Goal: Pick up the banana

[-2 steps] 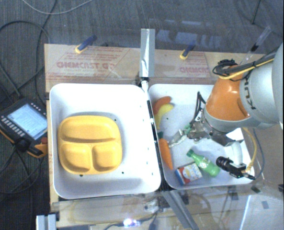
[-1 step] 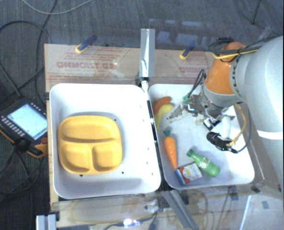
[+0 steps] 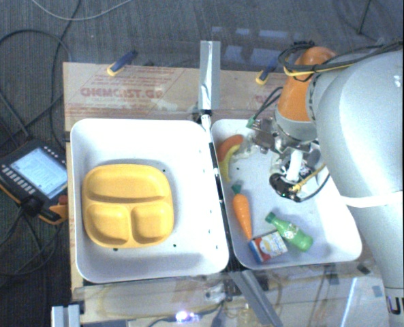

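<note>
The banana point(image 3: 224, 163) is a curved yellow fruit lying against the left wall of the right bin point(image 3: 338, 240), near its far corner. An orange-red patch shows at the banana's upper end. My gripper point(image 3: 256, 139) hangs low over the far part of that bin, just right of the banana's upper end and very close to it. Whether it touches the banana cannot be made out. The grey wrist with its orange band point(image 3: 298, 94) rises behind it.
A carrot point(image 3: 242, 211) lies just below the banana. A green bottle point(image 3: 290, 229) and a small red-and-white carton point(image 3: 268, 245) sit at the bin's near side. The left bin point(image 3: 86, 135) holds a yellow divided plate point(image 3: 128, 204). Cables loop by the wrist.
</note>
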You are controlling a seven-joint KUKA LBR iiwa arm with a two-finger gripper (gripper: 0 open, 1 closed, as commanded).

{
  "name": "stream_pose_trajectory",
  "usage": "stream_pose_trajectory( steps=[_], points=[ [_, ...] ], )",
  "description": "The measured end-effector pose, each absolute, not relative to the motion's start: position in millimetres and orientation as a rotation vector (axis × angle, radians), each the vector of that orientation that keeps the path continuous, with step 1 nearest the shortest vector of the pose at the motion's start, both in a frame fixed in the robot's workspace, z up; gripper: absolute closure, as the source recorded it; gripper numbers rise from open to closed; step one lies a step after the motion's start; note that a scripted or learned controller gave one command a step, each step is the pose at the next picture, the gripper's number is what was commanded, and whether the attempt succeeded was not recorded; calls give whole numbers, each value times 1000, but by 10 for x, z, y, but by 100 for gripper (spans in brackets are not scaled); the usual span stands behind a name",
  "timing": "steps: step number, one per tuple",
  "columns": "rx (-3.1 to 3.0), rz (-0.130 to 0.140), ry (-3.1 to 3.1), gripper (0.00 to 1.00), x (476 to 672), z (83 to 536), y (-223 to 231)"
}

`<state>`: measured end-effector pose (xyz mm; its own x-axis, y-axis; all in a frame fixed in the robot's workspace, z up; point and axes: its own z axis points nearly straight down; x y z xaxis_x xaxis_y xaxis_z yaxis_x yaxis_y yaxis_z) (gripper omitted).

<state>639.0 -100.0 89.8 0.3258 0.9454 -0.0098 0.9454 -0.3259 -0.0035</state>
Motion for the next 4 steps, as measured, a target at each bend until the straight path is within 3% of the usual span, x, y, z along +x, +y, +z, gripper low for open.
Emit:
stream_pose_trajectory(
  steps=[1,2,3,4],
  points=[
    [2789,-37,1479,0,6639,888,-1037],
    [2628,6,1703,0,6387,892,-999],
    [2413,11,1996,0,5784,902,-988],
    [2415,13,1995,100,5787,996,-987]
  ],
)
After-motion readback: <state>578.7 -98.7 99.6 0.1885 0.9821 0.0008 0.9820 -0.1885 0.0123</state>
